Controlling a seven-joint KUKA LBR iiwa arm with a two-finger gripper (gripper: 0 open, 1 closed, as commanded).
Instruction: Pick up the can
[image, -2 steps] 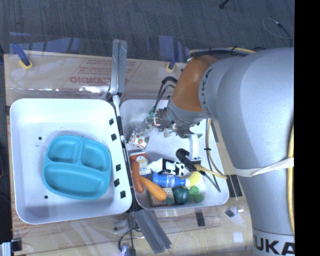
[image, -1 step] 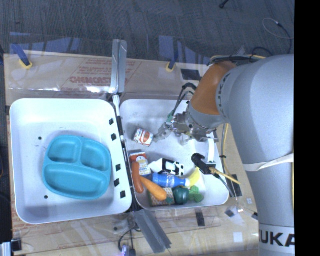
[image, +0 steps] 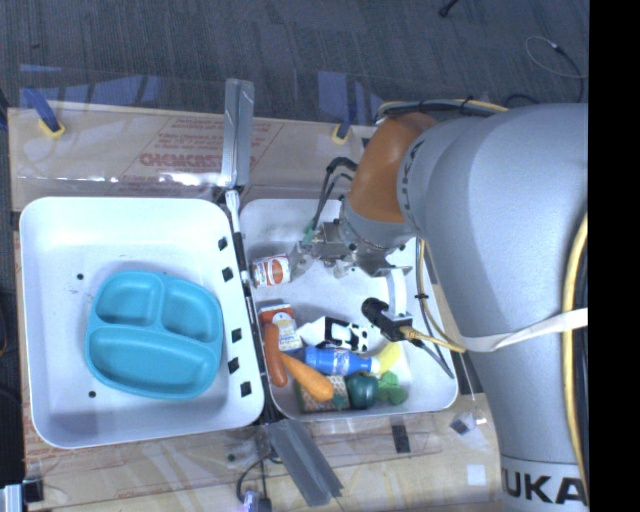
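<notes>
The right bin's (image: 430, 400) near end, at its six o'clock, holds a heap: a carrot (image: 303, 374) lying slantwise, a blue bottle (image: 338, 361) across it, a dark green vegetable (image: 362, 392) and a lighter green piece (image: 392, 388) at five o'clock. Just beyond them sit a black-and-white toy (image: 345, 333) and something yellow (image: 389, 353). A red-and-white packet (image: 281, 327) stands against the bin's nine o'clock wall, above a long orange tube (image: 271, 354) that runs along that wall.

In the left bin (image: 40, 300), a blue divided plate (image: 155, 333) lies a little toward seven o'clock of centre.

Farther in, the can (image: 271, 271) lies on its side in the right bin, close to the nine o'clock wall, near the dividing rims. The gripper (image: 322, 250) hangs just at the can's two o'clock, near it but apart from it; nothing is between its parts. Whether it is spread or closed cannot be told from this angle. The arm (image: 490, 220), grey with an orange band, covers the bin's three o'clock side.

At twelve o'clock, beyond both bins, lies a clear printed sheet (image: 180, 145).
</notes>
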